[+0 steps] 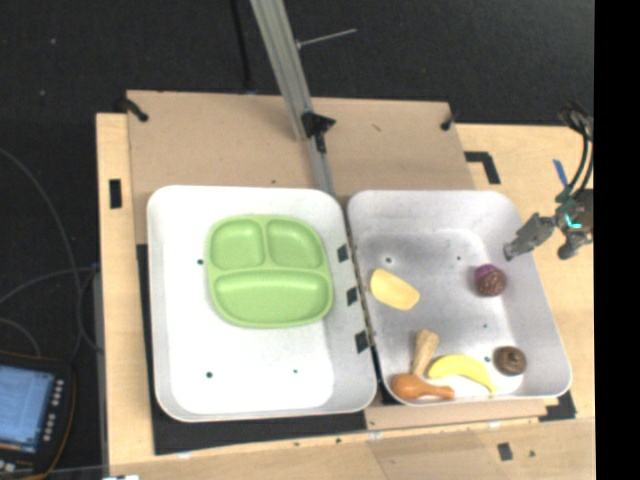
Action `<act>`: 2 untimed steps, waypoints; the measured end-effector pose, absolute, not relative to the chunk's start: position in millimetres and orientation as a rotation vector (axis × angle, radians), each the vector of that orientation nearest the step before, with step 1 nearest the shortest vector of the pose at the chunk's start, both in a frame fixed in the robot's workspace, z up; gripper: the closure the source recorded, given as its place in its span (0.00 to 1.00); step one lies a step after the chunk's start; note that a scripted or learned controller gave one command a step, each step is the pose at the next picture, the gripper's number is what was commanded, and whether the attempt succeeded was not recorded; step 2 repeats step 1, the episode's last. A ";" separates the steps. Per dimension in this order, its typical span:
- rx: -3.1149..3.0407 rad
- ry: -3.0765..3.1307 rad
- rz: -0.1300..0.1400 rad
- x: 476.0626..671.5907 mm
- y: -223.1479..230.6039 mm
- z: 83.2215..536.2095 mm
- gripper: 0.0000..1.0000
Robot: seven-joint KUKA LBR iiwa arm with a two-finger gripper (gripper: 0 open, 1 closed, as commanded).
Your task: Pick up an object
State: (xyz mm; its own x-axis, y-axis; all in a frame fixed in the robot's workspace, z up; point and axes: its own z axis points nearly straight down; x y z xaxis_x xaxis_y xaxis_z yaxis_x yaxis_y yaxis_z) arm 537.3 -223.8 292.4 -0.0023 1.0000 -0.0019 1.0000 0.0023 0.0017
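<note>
The right bin [440, 218] holds several small objects. A dark purple round fruit [489, 281] lies near its right wall, and a pale yellow wedge [394, 290] lies near its left wall. At the front sit a yellow banana [462, 371], a brown round piece [509, 359], a beige stick-like piece [425, 348] and an orange piece [420, 388]. My gripper [545, 246] hangs at the bin's right rim, just up and right of the purple fruit. Its fingers are open and nothing is between them.
The left bin [180, 368] holds a green divided plate [270, 271]. A slanted metal post [290, 78] rises from the back, between the bins. Bare bin floor lies in the middle and back of the right bin.
</note>
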 end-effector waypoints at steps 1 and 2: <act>2.223 2.222 -0.004 537.0 -224.7 250.5 0.00; 2.223 2.222 -0.004 537.0 -224.7 250.5 0.00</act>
